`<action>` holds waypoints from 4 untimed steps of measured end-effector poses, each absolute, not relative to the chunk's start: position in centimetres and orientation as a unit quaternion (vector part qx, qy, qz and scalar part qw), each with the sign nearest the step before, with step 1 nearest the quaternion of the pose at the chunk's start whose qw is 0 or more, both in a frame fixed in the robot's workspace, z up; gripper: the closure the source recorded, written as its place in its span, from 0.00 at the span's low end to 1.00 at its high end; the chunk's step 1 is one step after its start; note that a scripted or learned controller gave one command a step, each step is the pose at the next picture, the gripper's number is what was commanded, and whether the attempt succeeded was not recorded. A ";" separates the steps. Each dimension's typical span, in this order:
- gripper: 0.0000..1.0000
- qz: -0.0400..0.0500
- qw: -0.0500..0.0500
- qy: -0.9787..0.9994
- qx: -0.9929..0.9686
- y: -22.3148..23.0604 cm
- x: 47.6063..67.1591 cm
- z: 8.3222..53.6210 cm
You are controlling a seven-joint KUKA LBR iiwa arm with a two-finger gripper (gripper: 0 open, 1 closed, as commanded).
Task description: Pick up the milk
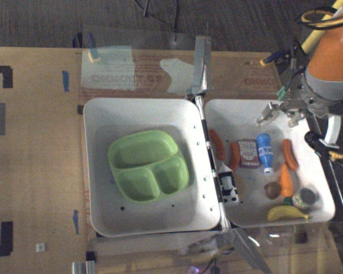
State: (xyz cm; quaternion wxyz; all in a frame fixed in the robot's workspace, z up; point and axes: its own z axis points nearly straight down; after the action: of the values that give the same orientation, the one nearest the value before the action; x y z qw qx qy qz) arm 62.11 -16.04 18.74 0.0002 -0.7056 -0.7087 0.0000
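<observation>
— Where's the claw?

— My gripper (280, 114) hangs at the upper right, over the right bin's (240, 110) top edge, fingers parted, holding nothing.

— And the milk?

— The milk carton (227, 185) lies against that bin's left wall, near a blue bottle (264, 152), carrot (286, 181) and banana (286, 213). The left bin (103, 119) holds a green tray (148, 165).

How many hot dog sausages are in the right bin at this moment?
3. One sausage lies by the bin's left wall, a second sausage sits just left of the red packet, and a third sausage lies right of the blue bottle. None looks hidden.
</observation>
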 end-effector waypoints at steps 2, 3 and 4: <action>0.00 0.000 0.001 -0.764 -0.645 -9.4 52.1 12.7; 0.00 -0.004 -0.004 -0.787 -0.617 -14.0 48.3 9.1; 1.00 -0.006 -0.008 -0.786 -0.619 -14.2 48.5 10.3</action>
State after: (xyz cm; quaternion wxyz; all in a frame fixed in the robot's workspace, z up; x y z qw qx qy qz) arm 48.50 -14.16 10.26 -0.0082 -0.6187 -0.7856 -0.0059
